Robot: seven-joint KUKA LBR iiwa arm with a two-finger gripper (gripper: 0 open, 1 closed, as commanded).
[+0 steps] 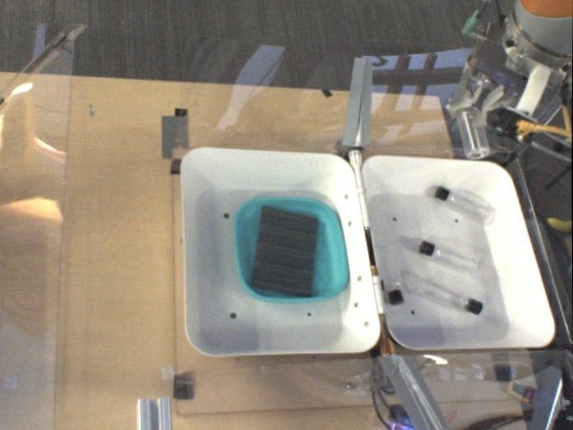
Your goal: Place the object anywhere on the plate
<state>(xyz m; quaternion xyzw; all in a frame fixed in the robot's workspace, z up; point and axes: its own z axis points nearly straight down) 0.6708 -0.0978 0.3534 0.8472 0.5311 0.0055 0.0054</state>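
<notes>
Left bin (201, 240): teal plate (333, 249) at centre, dark ribbed block (285, 251) lying on it. Right bin (528, 267): several clear tubes (448, 256) with black caps, scattered. Gripper (474, 119) at upper right of frame, above the right bin's far edge; state cannot be told.

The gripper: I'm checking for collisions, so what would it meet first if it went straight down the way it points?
Probably the back rim of the right bin, near its far corner, since the gripper hangs just beyond that edge. Depth is unclear from this slant, so it could land on the bench instead.
</notes>
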